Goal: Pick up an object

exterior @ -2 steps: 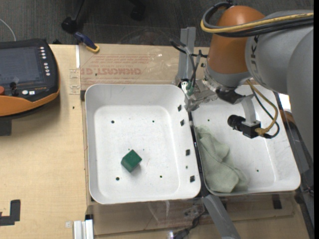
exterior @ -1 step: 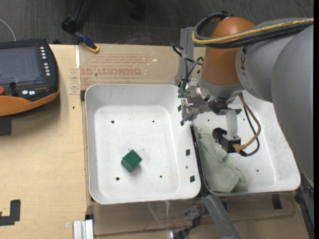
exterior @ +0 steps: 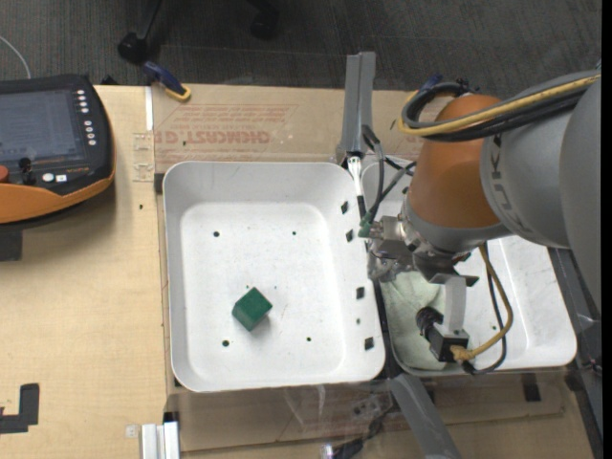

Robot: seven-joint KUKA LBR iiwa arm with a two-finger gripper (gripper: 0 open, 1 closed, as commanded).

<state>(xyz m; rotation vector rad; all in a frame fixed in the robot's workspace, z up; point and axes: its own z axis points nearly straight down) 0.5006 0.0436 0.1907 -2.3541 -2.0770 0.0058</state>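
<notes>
A small green cube lies in the left white bin, towards its front and left of centre. My gripper hangs low over the left part of the right white bin, close to the wall between the two bins. The grey arm with its orange band hides most of it from above. Directly under the gripper lies a pale greenish thing, partly hidden by the wrist. The cube is far to the gripper's left, in the other bin.
A teach pendant rests on the bench at far left. A grey upright post stands behind the gap between the bins. Brown cardboard lies behind the left bin. The arm covers much of the right bin.
</notes>
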